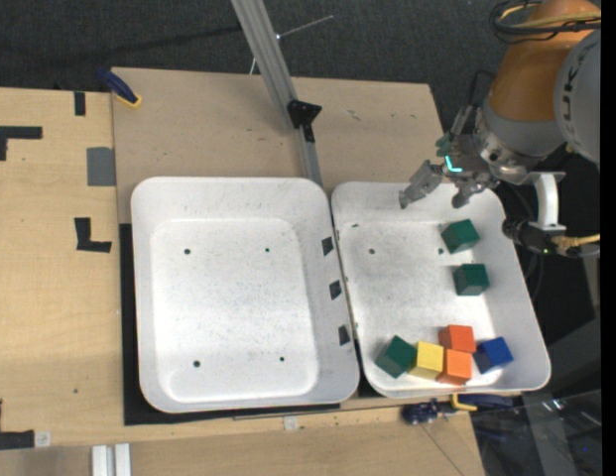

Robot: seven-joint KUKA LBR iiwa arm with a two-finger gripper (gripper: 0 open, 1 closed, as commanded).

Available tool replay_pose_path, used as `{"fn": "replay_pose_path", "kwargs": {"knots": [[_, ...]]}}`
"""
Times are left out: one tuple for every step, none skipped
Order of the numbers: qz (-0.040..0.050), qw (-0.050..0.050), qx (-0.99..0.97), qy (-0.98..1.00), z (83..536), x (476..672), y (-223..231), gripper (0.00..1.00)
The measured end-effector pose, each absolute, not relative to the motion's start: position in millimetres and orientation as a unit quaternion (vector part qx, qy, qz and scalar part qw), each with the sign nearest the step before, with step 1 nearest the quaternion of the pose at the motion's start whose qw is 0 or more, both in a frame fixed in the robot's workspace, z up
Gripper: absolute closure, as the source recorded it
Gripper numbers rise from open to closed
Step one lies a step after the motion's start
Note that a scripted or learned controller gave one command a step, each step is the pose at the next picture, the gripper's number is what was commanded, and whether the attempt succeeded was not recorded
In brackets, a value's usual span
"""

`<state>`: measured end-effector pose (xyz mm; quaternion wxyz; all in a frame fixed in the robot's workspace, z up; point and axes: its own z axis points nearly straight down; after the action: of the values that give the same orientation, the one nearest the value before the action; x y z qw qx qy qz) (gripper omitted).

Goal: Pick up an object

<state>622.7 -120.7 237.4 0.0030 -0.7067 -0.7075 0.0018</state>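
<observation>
Above right bin (367,216), spread fingers (439,191), green cubes (460,235) nearby, block cluster (441,355) well apart

grey arm (585,58), orange band, dark metal wrist with small teal light

Both bins (149,266) are white with fine dark speckles. The blocks are green (460,235), dark green (471,279), yellow (430,358), orange (456,365) and blue (495,352). The desk (50,296) is pale wood.
</observation>
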Motion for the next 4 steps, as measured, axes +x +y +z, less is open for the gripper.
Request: {"fn": "replay_pose_path", "kwargs": {"knots": [[0.0003,0.001,-0.706,-0.708,240.4,623.7,-120.6,0.0],[0.003,0.002,-0.707,-0.707,184.1,619.3,-128.7,0.0],[0.0032,0.003,-0.707,-0.707,119.6,615.3,-131.8,0.0],[0.0024,0.002,-0.707,-0.708,89.4,614.0,-131.2,0.0]]}}
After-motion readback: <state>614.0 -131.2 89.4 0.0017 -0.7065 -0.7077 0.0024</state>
